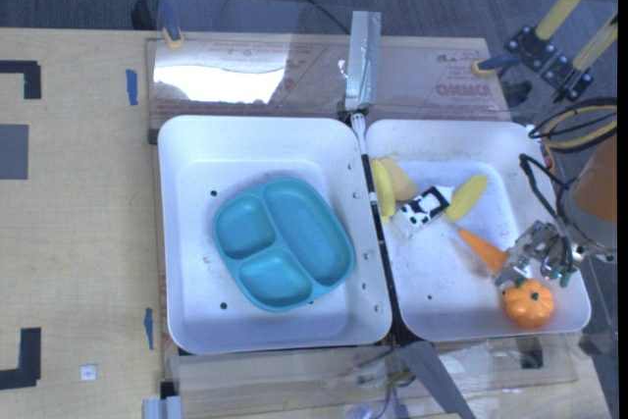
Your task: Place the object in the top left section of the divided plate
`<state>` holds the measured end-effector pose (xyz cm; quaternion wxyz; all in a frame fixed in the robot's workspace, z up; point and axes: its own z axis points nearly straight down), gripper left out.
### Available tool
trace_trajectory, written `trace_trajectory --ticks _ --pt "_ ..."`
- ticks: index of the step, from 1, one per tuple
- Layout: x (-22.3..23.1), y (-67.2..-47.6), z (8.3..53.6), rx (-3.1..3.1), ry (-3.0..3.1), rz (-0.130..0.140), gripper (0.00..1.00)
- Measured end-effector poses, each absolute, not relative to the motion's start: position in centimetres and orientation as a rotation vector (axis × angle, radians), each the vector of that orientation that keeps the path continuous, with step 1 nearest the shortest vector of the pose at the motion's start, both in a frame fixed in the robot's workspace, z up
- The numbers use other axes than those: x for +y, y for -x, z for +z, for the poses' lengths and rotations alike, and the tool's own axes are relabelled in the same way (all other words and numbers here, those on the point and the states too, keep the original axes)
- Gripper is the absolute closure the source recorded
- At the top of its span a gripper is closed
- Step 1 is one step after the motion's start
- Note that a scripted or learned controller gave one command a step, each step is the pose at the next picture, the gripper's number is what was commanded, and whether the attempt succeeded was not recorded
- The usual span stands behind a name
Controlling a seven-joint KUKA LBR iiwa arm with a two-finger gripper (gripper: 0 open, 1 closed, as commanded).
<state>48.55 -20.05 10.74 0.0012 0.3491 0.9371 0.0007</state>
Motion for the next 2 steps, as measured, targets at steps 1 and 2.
trace_trajectory --ticks 1,2 --pt "-20.1 -48.5 10.7 2.943 -1.097 0.002 0.0" --pt "-20.2 -52.9 26.4 2.976 -0.951 0.0 0.0"
